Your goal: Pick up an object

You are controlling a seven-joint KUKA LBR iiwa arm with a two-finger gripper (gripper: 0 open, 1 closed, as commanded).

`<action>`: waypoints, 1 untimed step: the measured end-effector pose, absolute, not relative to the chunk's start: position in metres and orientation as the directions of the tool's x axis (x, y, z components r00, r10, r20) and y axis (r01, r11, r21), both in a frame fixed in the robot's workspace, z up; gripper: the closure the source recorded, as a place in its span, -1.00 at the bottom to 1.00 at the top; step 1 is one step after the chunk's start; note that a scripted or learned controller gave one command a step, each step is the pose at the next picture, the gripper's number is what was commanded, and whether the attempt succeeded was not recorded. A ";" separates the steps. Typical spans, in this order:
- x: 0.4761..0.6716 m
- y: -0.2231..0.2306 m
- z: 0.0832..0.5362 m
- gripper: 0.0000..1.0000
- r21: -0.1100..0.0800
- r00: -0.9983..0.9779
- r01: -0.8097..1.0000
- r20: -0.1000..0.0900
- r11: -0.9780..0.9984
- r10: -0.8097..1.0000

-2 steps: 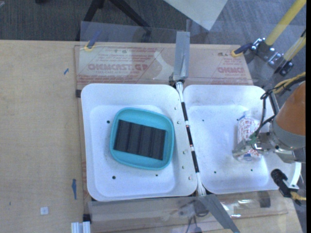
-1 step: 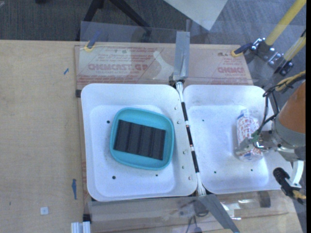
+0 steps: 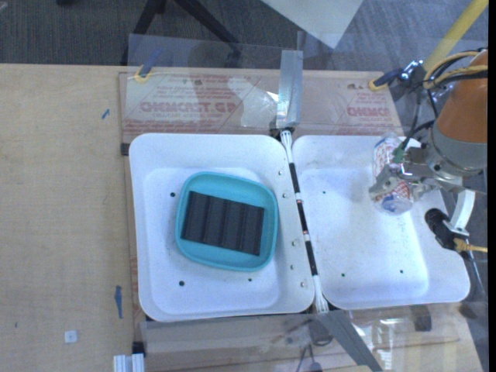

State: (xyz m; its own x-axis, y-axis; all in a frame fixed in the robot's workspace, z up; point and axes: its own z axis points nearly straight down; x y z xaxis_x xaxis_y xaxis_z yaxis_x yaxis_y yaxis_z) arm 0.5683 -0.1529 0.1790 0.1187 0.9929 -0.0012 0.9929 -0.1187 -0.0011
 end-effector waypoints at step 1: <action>0.523 -0.125 0.137 1.00 -0.004 0.001 1.000 0.001 -0.001 1.000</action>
